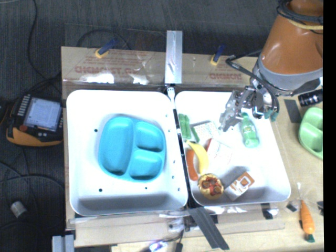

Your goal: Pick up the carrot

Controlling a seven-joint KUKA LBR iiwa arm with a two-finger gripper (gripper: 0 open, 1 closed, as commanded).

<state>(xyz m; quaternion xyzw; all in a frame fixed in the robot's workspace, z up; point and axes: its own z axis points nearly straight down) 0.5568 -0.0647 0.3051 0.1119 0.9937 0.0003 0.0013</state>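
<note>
The two-finger metal gripper (229,118) hangs with its fingers apart and empty above the right white plastic bin (281,167), so the approach is in hand, and next it must descend toward the slim orange carrot (191,163) lying beside the yellow banana (199,155)

- The carrot (191,165) is a short, plain orange piece, longer than it is wide.
- It lies flat on the floor of the right bin (273,140), with its length running roughly from far to near.
- It sits at the bin's left side, just beside the left wall, about halfway between the far and near rims.
- A yellow banana (199,154) lies along its right side and overlaps part of it, so its far end is hidden.
- Its near end stops close to a round red-and-yellow item (210,185), just left of it.
- Nothing grips it.
</note>
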